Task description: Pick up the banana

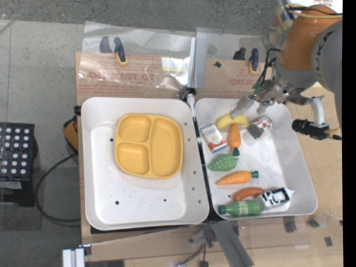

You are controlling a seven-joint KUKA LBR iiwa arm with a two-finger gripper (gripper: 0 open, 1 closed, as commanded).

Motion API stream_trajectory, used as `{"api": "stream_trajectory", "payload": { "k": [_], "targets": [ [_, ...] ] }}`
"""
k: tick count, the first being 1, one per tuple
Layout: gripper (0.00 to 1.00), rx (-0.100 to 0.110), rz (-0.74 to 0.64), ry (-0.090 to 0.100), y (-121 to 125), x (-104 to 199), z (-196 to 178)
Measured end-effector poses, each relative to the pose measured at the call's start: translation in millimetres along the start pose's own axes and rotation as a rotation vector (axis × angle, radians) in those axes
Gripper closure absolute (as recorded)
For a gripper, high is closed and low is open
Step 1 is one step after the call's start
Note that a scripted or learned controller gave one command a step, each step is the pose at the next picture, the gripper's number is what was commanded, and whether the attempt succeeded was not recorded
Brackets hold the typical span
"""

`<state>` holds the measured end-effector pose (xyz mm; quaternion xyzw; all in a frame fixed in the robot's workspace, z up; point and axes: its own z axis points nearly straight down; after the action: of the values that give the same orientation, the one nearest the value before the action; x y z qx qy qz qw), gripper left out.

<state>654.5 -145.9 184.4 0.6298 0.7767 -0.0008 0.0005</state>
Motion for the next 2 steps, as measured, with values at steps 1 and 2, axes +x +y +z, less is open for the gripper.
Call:
{"api": "stream_trajectory", "payload": {
  "k": [1, 2],
  "targets": [
    [0.0, 0.006, -0.126, -0.001, 19.1, 4.6, 93.2],
    [0.0, -0.001, 0.041, -0.002, -24.5, -40.6, 22.3]
  ]
}}
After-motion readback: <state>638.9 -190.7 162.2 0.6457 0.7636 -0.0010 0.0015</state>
